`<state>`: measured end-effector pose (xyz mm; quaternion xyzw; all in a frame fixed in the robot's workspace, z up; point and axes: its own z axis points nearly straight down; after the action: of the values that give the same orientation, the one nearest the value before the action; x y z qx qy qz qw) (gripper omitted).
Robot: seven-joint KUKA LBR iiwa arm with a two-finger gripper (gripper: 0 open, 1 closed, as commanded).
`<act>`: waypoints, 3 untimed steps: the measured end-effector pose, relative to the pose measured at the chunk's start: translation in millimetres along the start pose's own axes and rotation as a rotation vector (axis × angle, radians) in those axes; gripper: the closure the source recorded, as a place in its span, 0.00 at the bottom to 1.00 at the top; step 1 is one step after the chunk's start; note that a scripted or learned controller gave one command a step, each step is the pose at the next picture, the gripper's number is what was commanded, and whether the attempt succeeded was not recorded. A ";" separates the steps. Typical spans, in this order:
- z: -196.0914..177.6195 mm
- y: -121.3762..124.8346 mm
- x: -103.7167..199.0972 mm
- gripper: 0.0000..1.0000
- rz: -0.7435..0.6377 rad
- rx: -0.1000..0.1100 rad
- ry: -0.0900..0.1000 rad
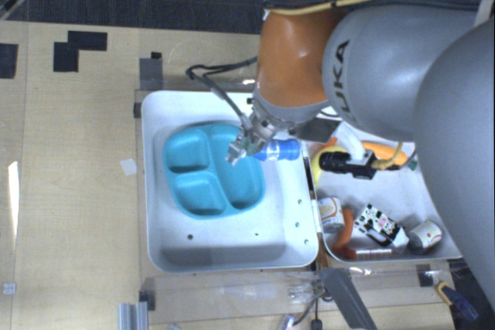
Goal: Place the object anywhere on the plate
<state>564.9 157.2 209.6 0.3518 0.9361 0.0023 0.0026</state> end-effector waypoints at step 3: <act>-19.1 63.4 -4.3 1.00 0.231 0.000 -0.001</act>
<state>609.8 202.0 229.2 0.4573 0.8893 0.0025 0.0025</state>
